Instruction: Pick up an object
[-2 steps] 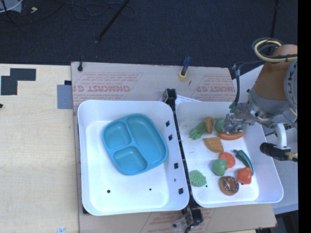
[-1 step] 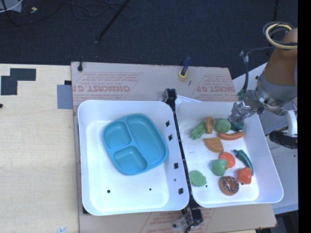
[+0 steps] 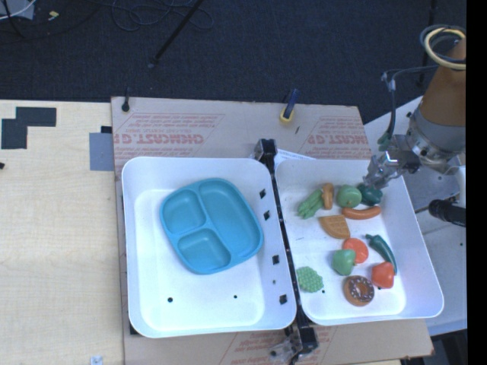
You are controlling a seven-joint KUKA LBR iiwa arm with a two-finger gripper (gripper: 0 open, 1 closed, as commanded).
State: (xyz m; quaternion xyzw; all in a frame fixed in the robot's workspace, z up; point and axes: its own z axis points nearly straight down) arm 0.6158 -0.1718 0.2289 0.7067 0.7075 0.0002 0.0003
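End effector [image 3: 378, 175] low over toy food [image 3: 358, 196] in right bin [image 3: 422, 280]; grip state unclear. Cardboard [image 3: 183, 131] print unreadable, upside down.

Dark blue carpet [image 3: 228, 44] with cables [image 3: 144, 6] behind a pale wooden bench [image 3: 53, 242].

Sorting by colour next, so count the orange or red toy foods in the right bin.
5, maybe more hidden under the claw: carrot, sausage, wedge, tomato mid-bin, red pepper lower right.

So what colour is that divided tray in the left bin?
Light blue. The divided tray shows clearly in the camera view, lying in the white left bin.
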